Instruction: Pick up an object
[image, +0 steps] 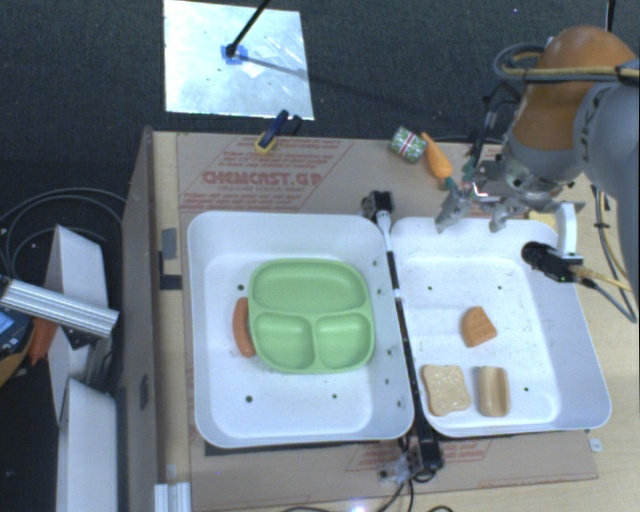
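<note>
Two shallow white bins were set side by side on a cardboard-covered bench (260, 170). One orange wedge (478, 326), one toast slice (445, 388) and one bread roll (491, 390), its long axis running near to far, were seen in the right bin (580, 340). One green divided tray (308, 315) and one sausage (241, 327), lengthwise beside it, were held by the left bin (215, 300). The gripper (470, 215) was poised at the right bin's far rim, fingers parted, gripping nothing.

claw (470, 212) above right bin (575, 340) far rim, fingers apart | green tray (310, 315) in left bin (215, 300)
</note>
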